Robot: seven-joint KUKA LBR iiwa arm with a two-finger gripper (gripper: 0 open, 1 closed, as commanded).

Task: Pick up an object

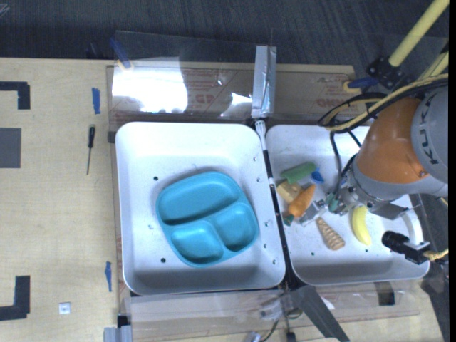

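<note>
the left bin (135, 191) carries the blue divided tray (206, 218), sitting flat and well apart from the action. the arm (395, 152) leans over the right bin (306, 258), where the small items are heaped near the divider, likely so a reach lands on something. the gripper (329, 205) is low beside the carrot (302, 200), with the green piece (299, 171), banana (361, 226) and ridged cone (330, 234) nearby. nothing visibly pinched; how the grip is set, i can't tell.

Arm (399, 148) cut by right edge, hides right bin (313, 262) corner.
</note>
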